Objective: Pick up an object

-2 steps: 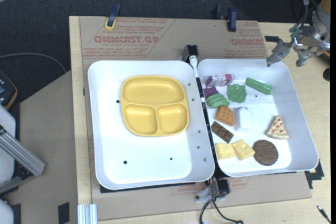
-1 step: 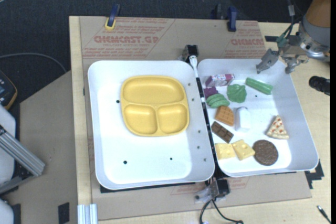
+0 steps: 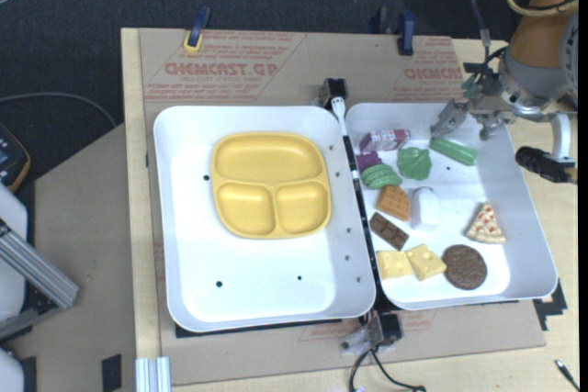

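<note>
My gripper [image 3: 469,122] hangs over the far right part of the right bin [image 3: 531,225], its two fingers spread apart and open with nothing between them. Just below it lies a long green pod [image 3: 453,150] on the bin floor. To the left of that are a round green piece [image 3: 415,162], a leafy green piece [image 3: 375,174] and a purple and white wrapper [image 3: 384,140]. Nearer the front lie a waffle [image 3: 393,201], a chocolate bar [image 3: 388,231], two cheese pieces [image 3: 412,263], a brown patty [image 3: 465,266] and a pizza slice [image 3: 485,223].
The left bin [image 3: 184,225] holds a yellow divided plate [image 3: 271,182]. Both bins rest on a cardboard sheet [image 3: 230,60] held by clamps at the back edge. The grey arm with its orange band [image 3: 542,23] comes in from the upper right.
</note>
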`<action>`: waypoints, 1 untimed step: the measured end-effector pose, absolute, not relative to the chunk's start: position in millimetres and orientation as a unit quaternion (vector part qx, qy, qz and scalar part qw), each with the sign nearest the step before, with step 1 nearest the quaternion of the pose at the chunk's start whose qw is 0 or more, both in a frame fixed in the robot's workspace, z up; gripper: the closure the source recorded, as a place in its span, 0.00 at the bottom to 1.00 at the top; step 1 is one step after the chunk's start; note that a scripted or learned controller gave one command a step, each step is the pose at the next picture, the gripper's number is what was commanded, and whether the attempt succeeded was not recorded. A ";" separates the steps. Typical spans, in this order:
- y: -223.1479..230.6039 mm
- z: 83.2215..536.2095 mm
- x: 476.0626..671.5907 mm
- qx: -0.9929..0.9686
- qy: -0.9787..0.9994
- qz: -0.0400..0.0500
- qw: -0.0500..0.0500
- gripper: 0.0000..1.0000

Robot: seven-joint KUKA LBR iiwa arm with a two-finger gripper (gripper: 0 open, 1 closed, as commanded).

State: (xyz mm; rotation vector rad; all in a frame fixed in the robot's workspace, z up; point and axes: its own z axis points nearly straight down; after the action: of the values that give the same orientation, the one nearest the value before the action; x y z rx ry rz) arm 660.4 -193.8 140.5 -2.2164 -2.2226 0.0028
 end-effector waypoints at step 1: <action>-192.6 87.6 659.9 -0.706 -0.708 0.002 0.002 0.00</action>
State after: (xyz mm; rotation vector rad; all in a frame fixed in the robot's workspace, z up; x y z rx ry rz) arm 659.9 -192.6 87.6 -2.2153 -2.2206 0.0047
